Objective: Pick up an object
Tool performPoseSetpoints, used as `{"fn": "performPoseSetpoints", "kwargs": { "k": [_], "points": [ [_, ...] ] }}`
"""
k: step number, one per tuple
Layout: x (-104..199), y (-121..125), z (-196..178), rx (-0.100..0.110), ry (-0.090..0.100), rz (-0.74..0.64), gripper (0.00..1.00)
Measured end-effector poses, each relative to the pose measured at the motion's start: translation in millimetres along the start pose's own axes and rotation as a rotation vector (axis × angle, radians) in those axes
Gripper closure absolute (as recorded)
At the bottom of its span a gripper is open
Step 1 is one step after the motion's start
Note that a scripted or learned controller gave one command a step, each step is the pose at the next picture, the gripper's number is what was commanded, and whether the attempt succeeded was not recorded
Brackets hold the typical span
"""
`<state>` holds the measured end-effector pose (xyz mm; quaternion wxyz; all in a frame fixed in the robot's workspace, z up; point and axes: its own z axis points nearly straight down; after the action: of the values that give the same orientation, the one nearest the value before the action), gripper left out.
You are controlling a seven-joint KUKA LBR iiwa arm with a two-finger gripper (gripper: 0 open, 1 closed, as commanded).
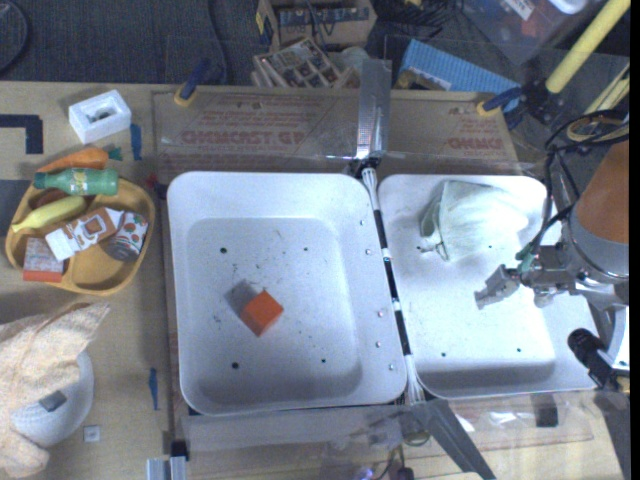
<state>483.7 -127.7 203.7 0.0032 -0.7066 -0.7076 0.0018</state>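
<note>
From above, the bench carries two shallow white bins side by side, the left bin [200, 208] and the right bin [470, 353]. In the left bin an orange block [263, 312] lies on the floor a little left of its middle, with a small grey piece [241, 295] touching its upper left side. In the right bin a crumpled white and pale green cloth [478, 218] is bunched against the far wall. The arm [605, 218] reaches in over the right bin's right edge, and its gripper [497, 290] hangs over the bin floor, just below the cloth and apart from it; nothing shows between the fingers, and how wide they stand cannot be told. Left of the left bin, a yellow bowl [112, 276] holds toy food and packets, including a green bottle [78, 181].
</note>
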Motion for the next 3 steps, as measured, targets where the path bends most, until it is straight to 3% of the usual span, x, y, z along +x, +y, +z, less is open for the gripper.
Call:
{"fn": "performPoseSetpoints", "kwargs": {
  "k": [1, 2, 3],
  "points": [
    [-1, 91, 52, -0.005, -0.002, 0.204, 0.00],
    [8, 89, 99, 0.000, 0.000, -0.052, 0.00],
    [16, 166, 115, -0.010, -0.006, -0.296, 0.00]
  ]
}}
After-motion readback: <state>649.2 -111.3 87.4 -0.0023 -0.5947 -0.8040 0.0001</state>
